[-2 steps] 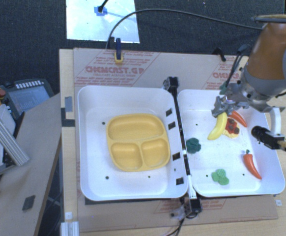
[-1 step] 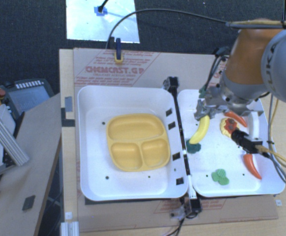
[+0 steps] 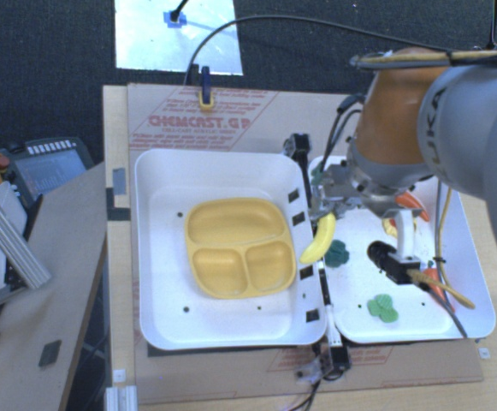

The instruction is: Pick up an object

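The grey arm (image 3: 466,127) wears an orange band (image 3: 393,110), with black cables (image 3: 344,122) beside it.

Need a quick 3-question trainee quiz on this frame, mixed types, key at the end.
1. True or false: the yellow three-compartment plastic tray lies in the left white bin.
2. Multiple choice: the yellow banana lies (A) in the tray's middle, (B) along the divide between the two bins, (C) on the cardboard behind the bins.
3. Fill in: the two flat toy shapes in the right white bin, one by the banana and one near the front rim, are both ____ in colour.

Key: 1 true; 2 B; 3 green.
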`<state>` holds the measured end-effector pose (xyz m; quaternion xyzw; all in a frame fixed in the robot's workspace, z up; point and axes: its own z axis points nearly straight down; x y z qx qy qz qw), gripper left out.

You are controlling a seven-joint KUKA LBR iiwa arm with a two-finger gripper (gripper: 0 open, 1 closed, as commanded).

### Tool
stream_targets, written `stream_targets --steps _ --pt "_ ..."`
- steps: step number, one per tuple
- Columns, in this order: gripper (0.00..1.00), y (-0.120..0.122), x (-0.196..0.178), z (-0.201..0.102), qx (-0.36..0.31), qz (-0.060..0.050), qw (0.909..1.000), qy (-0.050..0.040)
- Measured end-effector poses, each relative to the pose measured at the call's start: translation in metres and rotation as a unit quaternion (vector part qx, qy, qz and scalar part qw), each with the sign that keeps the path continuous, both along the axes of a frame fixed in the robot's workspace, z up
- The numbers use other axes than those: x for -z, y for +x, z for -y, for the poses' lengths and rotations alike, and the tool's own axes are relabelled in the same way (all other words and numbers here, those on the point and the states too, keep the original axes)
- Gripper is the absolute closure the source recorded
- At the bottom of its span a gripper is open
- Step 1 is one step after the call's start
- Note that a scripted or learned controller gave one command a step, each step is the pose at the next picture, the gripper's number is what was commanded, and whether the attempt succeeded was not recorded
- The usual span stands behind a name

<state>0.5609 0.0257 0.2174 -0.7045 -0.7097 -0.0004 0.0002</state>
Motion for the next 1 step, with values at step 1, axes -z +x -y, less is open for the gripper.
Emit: stream_targets --steps 1 --pt "1.00 -0.0089 -0.0009 -0.0572 -0.001 0.000 1.0000 0.0002"
